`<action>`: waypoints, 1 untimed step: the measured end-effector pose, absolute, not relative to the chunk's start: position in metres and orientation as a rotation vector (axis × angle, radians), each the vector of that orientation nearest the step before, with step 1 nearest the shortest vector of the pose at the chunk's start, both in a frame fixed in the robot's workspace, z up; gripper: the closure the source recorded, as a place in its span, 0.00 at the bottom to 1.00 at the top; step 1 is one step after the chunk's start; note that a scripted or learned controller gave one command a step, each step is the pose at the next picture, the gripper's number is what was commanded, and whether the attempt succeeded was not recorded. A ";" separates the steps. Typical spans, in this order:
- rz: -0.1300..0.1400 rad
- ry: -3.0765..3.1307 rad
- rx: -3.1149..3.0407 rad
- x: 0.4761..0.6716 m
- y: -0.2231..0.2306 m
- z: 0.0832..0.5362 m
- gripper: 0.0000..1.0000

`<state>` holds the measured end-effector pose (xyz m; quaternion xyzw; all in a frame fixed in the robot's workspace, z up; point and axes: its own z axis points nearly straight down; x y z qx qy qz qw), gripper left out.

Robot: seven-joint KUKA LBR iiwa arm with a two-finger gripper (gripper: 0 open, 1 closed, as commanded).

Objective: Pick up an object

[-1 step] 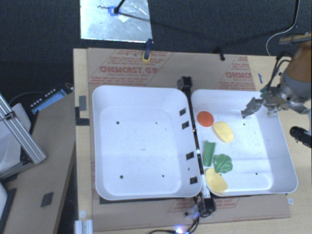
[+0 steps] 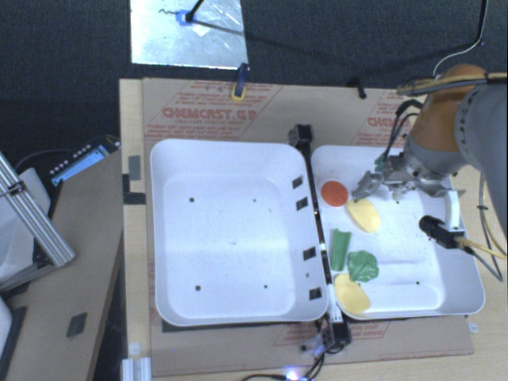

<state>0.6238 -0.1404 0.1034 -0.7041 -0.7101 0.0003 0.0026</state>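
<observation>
In the right bin (image 2: 456, 288) lie several small things: an orange disc (image 2: 334, 193) at the upper left, a pale yellow piece (image 2: 364, 216) just below and right of it, a green strip (image 2: 340, 248), a dark green lump (image 2: 363, 266) and a yellow lump (image 2: 352, 295) near the front left corner. My gripper (image 2: 371, 184) hangs low over the bin's upper part, just above the pale yellow piece and right of the orange disc. Nothing shows between its fingers.
The left bin (image 2: 230, 228) lies beside the right one, with a black divider (image 2: 313, 213) between them. Both rest on a cardboard sheet (image 2: 206, 109). A shiny metal plate (image 2: 190, 22) lies at the back, and grey equipment (image 2: 32, 221) stands at the left.
</observation>
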 end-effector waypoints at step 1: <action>-0.006 -2.233 -2.215 0.671 -0.122 0.084 0.00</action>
